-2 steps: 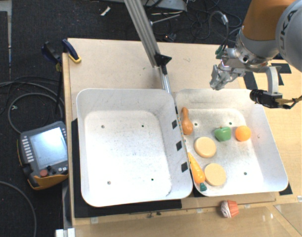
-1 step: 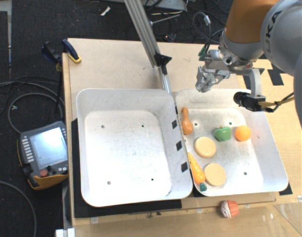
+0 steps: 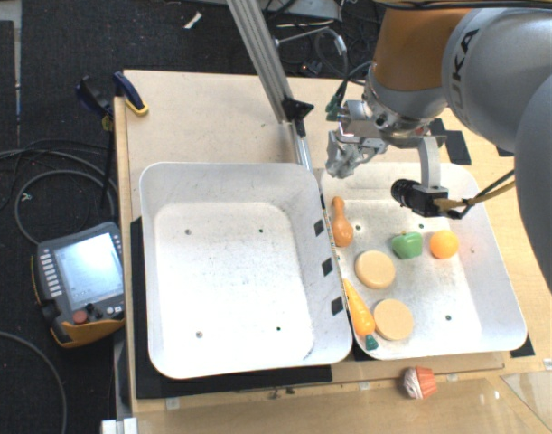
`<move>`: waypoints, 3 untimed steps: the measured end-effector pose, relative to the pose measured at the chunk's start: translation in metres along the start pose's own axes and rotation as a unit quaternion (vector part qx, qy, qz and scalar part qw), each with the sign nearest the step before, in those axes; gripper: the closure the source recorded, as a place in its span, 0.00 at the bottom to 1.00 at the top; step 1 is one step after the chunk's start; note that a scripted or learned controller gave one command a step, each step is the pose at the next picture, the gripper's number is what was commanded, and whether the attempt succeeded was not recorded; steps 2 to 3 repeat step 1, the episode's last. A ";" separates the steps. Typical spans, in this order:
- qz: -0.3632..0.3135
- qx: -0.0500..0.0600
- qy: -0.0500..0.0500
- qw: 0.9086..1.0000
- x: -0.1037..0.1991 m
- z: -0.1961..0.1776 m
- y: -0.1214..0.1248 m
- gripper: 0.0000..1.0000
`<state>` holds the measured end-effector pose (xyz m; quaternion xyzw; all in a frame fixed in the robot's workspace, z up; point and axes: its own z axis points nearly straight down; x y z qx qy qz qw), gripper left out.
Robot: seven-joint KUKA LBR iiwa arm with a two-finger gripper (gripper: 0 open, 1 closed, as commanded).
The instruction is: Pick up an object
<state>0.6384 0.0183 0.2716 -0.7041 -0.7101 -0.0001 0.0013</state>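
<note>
My arm [image 3: 474,52], grey with its orange band, reaches in over the bench [image 3: 212,116], and I will take the right bin [image 3: 492,287] as my mark for everything else.

Touching that bin along its left edge sits the left bin [image 3: 230,269], a shallow white tray with specks on its floor. Beyond the left bin, off the bench, a handheld control pendant [image 3: 81,283] lies on the dark floor. A slanted metal rail [image 3: 262,48] runs down toward the far left corner of the right bin.

My claw [image 3: 343,163] hangs above the far left corner of the right bin, just past its rim. Its fingers point down, but they blur together against the bench, so I cannot tell how far apart they stand or whether anything is between them.

Inside the right bin lie the pieces to pick from. Two tan discs [image 3: 376,269] sit near the middle and near edge. An orange carrot [image 3: 359,310] lies along the left wall toward the near end, and a smaller orange gourd-shaped piece [image 3: 341,224] rests by the same wall farther back. A green piece [image 3: 406,244] and an orange ball [image 3: 444,244] sit side by side right of centre.

Just outside the right bin's near edge, a small red-and-white object [image 3: 418,383] rests on the bench.
</note>
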 end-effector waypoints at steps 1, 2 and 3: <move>0.000 0.001 0.000 1.000 0.054 0.019 -0.001 1.00; 0.000 0.001 0.000 1.000 0.054 0.019 -0.001 1.00; 0.000 0.001 0.000 1.000 0.054 0.019 -0.001 1.00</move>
